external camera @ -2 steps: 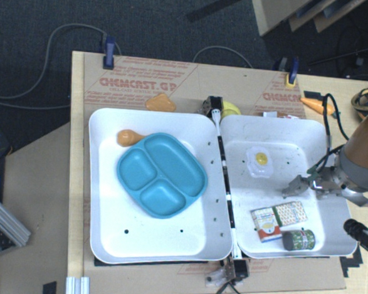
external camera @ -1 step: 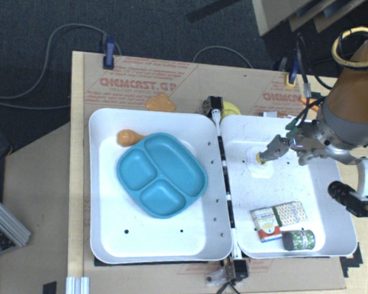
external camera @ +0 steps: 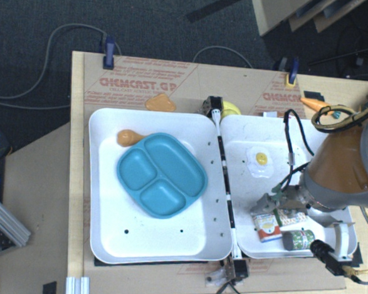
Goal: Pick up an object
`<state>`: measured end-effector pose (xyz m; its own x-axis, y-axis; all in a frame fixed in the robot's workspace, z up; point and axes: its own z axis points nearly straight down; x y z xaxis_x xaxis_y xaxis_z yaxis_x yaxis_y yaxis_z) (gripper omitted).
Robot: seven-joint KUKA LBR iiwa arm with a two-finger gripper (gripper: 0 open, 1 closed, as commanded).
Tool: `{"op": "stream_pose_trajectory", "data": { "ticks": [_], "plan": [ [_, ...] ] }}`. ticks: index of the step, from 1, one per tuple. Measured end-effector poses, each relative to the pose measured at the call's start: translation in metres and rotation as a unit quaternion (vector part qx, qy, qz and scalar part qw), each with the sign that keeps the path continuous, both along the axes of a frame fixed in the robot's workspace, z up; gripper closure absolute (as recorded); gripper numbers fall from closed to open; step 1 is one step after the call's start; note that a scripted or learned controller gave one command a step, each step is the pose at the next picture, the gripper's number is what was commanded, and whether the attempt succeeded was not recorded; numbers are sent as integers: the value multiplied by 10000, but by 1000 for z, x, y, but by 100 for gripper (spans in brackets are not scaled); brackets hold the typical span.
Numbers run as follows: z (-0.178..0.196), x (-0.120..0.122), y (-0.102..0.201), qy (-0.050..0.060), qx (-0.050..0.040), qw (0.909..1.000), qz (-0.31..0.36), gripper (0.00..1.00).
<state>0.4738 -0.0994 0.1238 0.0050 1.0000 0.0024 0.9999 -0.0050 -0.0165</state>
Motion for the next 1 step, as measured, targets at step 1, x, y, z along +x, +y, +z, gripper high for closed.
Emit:
{"op": "stream_pose_trajectory", "data": {
  "ticks": [1],
  "plan": [
    [-41, 91, -82, -108, -45, 9999, 16, 0]
  ]
}}
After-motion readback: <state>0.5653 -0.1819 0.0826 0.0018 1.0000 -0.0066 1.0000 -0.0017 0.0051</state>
